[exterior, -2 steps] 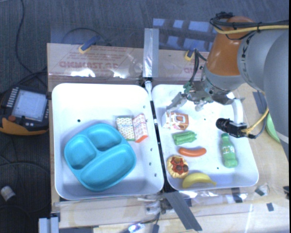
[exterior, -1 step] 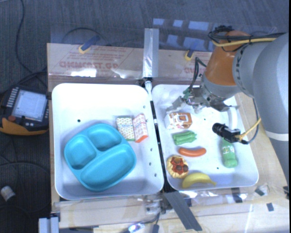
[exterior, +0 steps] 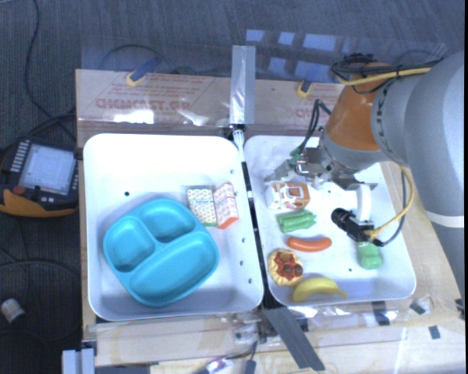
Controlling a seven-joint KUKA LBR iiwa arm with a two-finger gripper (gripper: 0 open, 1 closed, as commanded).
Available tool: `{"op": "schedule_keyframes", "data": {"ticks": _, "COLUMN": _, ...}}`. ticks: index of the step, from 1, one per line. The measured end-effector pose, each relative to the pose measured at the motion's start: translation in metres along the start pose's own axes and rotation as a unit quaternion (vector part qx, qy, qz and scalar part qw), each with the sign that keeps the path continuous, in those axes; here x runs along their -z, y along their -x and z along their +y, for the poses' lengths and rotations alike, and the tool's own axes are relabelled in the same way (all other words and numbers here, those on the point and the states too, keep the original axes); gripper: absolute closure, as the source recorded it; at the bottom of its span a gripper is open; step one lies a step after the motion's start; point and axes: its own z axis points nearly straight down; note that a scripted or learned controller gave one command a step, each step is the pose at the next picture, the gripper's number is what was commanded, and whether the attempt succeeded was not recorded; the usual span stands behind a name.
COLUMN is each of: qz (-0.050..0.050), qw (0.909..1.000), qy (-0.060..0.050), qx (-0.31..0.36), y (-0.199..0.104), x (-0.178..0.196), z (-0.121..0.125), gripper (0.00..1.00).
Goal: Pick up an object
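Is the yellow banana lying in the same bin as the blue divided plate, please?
No, the banana lies at the near edge of the right bin, while the blue divided plate sits in the left bin.

We see two shallow white plastic bins (exterior: 109, 150), smooth and faintly glossy. The blue three-part plastic plate (exterior: 161, 250) shines softly. The yellow toy banana (exterior: 318, 288) and the orange-red toy sausage (exterior: 310, 244) look like smooth moulded plastic. The brown cardboard backing (exterior: 164, 100) looks matt.

Left bin (exterior: 101, 162): divided plate (exterior: 160, 249), two cartons (exterior: 213, 204) just behind it. Right bin (exterior: 394, 279): hot dog (exterior: 310, 244), pizza (exterior: 285, 266), banana (exterior: 318, 289) at front.
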Motion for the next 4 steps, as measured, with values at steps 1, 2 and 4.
{"op": "schedule_keyframes", "data": {"ticks": 1, "qz": -0.002, "qw": 0.9984, "qy": -0.033, "qx": -0.046, "y": -0.030, "x": 0.074, "z": -0.021, "gripper": 0.00}}
{"op": "schedule_keyframes", "data": {"ticks": 2, "qz": -0.002, "qw": 0.9956, "qy": -0.025, "qx": -0.090, "y": 0.003, "x": 0.010, "z": -0.022, "gripper": 0.00}}
{"op": "schedule_keyframes", "data": {"ticks": 4, "qz": -0.002, "qw": 0.9903, "qy": 0.004, "qx": -0.139, "y": 0.011, "x": 0.005, "z": -0.103, "gripper": 0.00}}
